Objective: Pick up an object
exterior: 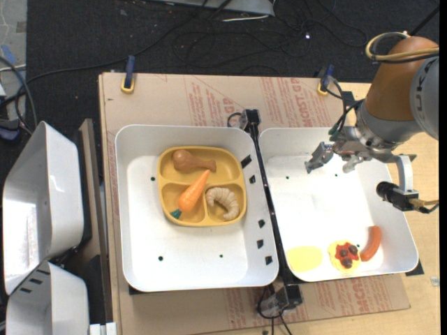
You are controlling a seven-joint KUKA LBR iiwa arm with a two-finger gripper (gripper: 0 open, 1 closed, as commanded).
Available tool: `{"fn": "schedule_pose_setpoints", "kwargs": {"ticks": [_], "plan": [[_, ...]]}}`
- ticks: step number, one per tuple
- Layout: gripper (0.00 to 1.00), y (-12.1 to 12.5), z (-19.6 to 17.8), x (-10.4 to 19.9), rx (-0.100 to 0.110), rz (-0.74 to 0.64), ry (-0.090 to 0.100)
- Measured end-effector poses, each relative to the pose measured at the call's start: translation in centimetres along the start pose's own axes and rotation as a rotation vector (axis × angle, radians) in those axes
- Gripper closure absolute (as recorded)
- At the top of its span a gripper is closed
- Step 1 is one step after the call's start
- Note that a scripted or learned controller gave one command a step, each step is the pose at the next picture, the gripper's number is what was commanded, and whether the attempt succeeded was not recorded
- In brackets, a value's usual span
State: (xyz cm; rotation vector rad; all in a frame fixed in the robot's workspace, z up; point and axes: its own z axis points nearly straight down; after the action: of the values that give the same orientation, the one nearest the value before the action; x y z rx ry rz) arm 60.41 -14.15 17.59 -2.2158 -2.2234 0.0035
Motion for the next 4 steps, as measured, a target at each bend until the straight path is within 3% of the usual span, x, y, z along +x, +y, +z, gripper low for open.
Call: {"fn": "schedule_pose_setpoints", "kwargs": {"ticks": [1,2,4], "plan": [[0.0,-0.4,6.2,0.7,0.003,0.003,0.001],[1.0,-0.2,4.8,0.6,-0.004,0.003,-0.001],[1.0,-0.6,-6.3,-0.9,-0.01,0.004,-0.003]]}}
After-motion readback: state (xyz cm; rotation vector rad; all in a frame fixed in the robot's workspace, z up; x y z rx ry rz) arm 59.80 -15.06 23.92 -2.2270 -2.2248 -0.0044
